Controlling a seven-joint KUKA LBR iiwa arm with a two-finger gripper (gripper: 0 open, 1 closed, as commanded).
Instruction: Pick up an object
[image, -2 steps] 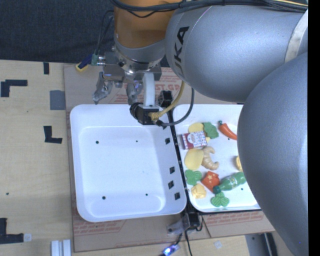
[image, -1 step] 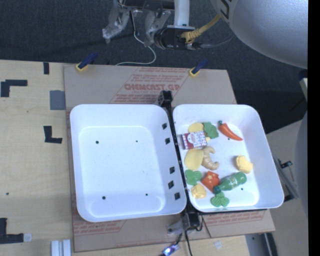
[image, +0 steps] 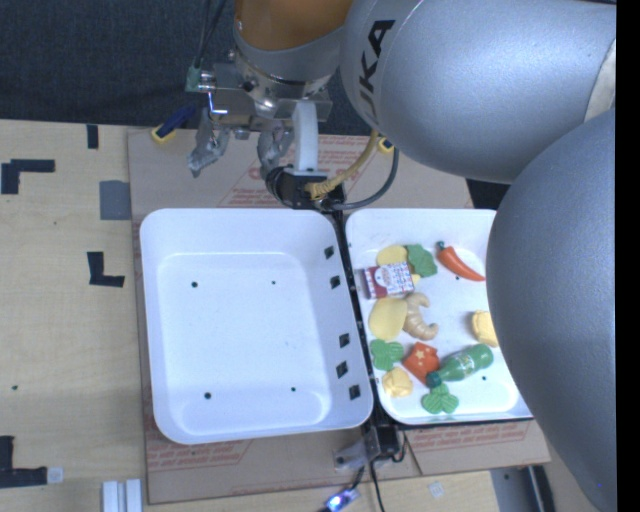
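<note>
Pincer (image: 238, 150) spread wide, holding nothing, hanging beyond far edge of left bin (image: 160, 300). Toys (image: 410, 320) heaped in right bin (image: 505, 400), lying right and nearer from pincer.

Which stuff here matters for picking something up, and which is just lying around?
Job:
gripper, above the bins
right bin with toy food: chili, green bottle, yellow pear, red box

Lying about:
left bin
black tape marks
cardboard

Glossy white plastic bins (image: 160, 300); smooth grey arm (image: 480, 80); matt cardboard (image: 180, 170).
</note>
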